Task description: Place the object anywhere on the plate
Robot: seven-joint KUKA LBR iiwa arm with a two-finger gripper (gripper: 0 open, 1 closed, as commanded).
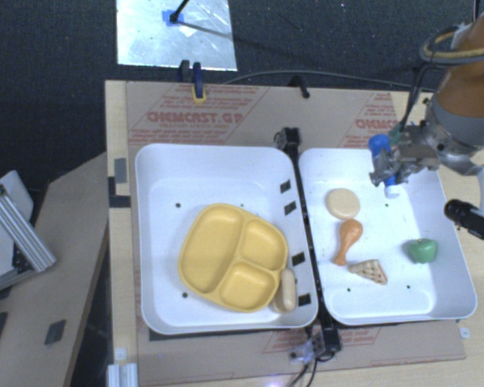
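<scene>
Pincer [390,177] over the far part of the right bin [448,240], hanging from the grey arm [464,95] with its orange band. Finger spread not discernible: tips blurred against the white bin floor, blue fitting in front; nothing seen between them.

Yellow plate [232,256] in the left bin [165,184], well to the left of the pincer and nearer the camera, across the divider between bins. Three compartments visible, all bare.

Pale oblong piece [286,289] touching the plate's near-right rim, lying on the bin floor beside the plate, well apart from the pincer.

Round cream disc [343,203] just left of and below the pincer, closest of the loose items. Orange drumstick shape [347,240] next beyond it. Tan wedge [370,272] farther toward the near edge. Green round item [422,251] to the pincer's right and nearer the camera.

Which of these is the task's object: not determinable.

Hard to make out: pincer tips; arm upper part cut off at the frame's right and top. Bench [226,111] under the bins printed with red lettering, partly covered.
</scene>
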